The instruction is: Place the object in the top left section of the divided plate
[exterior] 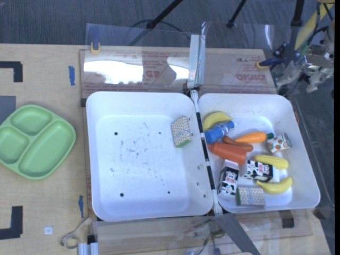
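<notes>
A green divided plate (35, 141) lies on the wooden counter (42, 78) at nine o'clock, well apart from the two white bins; its two smaller sections sit toward the top and left, the long one toward the lower right, and all three look bare. The left bin (106, 195) holds a single small patterned sponge-like block (181, 131), tilted and lying close to its right wall at about three o'clock within that bin. The right bin (303, 185) is crowded: a yellow banana (214, 118) at its eleven o'clock, a blue bottle (218, 132) just below and touching it, an orange carrot (249, 137) beside that, an orange-red cylinder (230, 152) lying slantwise beneath, a small green-and-white carton (279, 143) at three o'clock, two more yellow bananas (271, 161) (276, 185) toward four o'clock, two black-and-white cow-patterned cartons (229, 181) (260, 170) near the middle bottom, and another patterned block (250, 196) at six o'clock. The arm's end effector (311, 70) appears at two o'clock, above the counter outside the right bin's far corner, amid cables; whether it is open or closed cannot be told, and nothing is visibly held.
</notes>
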Robot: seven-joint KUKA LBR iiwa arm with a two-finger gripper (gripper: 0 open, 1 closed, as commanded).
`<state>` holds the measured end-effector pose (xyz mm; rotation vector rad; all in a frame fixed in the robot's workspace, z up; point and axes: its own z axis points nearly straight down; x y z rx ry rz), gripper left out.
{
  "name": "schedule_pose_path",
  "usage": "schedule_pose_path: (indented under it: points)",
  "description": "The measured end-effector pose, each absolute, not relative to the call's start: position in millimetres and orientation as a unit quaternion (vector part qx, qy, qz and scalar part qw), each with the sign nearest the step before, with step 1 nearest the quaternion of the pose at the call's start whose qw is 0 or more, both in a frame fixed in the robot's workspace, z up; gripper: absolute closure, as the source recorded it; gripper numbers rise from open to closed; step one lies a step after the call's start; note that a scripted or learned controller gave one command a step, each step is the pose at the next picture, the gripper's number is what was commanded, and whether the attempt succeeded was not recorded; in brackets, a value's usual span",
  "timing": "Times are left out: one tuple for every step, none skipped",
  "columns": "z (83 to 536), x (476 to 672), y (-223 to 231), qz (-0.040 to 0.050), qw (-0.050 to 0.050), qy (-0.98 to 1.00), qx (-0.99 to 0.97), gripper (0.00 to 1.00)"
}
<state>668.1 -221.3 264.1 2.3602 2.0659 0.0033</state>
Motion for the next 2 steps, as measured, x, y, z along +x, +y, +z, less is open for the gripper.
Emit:
schedule_pose_path:
  points:
    - [264.1,668.2,-220.9,0.0009,0.002,0.659,0.752,0.0]
    - [264.1,668.2,-220.9,0.0009,0.002,0.659,0.752,0.0]
